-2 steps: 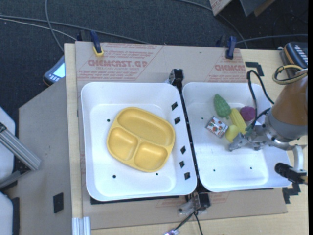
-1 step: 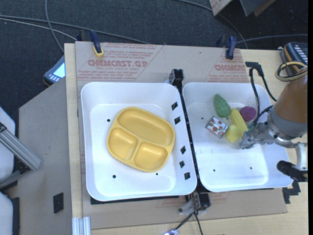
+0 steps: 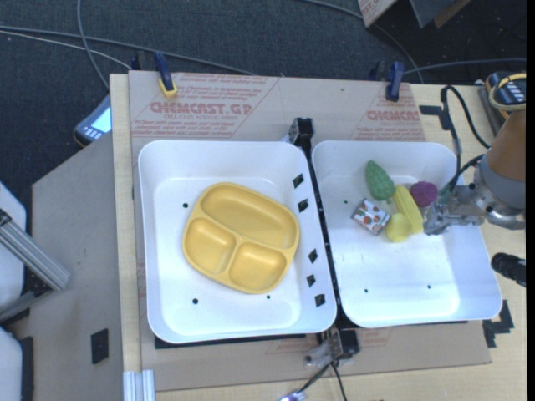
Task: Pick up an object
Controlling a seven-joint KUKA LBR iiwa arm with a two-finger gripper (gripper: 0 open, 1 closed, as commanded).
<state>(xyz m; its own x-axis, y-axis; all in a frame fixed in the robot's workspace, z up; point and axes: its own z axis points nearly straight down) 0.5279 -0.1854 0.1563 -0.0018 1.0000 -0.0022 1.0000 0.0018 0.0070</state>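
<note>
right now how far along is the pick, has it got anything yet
Done: the gripper is down in the right bin, beside the yellow object. In hand: nothing visibly; the yellow, green and purple objects and the small patterned one all lie on the bin floor. Left: grasping and lifting one.

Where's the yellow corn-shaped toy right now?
The yellow toy lies in the right bin, upper middle, between the small printed box and the hand, below the green toy.
</note>
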